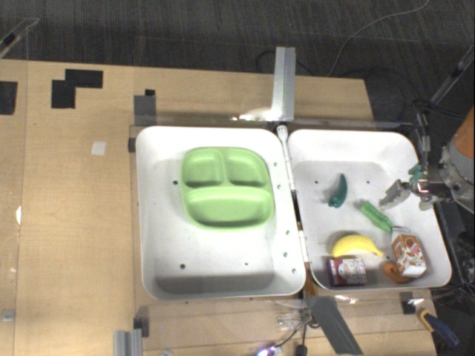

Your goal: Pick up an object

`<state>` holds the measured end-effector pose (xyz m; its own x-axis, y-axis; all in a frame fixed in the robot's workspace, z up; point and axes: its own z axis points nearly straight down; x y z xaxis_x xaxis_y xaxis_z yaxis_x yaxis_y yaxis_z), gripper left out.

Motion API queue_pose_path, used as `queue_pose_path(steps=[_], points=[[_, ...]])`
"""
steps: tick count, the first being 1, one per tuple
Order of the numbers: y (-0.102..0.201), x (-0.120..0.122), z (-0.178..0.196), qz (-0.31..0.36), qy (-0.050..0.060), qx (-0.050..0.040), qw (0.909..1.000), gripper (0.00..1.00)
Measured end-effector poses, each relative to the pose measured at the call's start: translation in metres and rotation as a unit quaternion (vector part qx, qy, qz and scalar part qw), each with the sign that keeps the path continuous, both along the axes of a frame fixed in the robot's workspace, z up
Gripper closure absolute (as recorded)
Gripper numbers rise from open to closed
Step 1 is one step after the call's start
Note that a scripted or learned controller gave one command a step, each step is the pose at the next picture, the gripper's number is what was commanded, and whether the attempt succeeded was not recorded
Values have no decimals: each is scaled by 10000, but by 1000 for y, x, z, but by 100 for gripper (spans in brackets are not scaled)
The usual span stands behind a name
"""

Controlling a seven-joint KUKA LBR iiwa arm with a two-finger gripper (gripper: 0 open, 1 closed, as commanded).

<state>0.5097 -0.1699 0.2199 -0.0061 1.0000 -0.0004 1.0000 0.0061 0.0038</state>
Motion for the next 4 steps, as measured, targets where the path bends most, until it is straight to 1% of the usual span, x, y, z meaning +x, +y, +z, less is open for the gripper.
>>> queue_pose_path(steps=[1, 2, 3, 4], points=[[7, 40, -72, -1185, 9, 10, 9929, 0], [-14, 67, -129, -643, -36, -6, 9979, 0], [-7, 48, -128, 122, -70, -19, 9999, 0], [-6, 51, -116, 137, -100, -17, 9999, 100]])
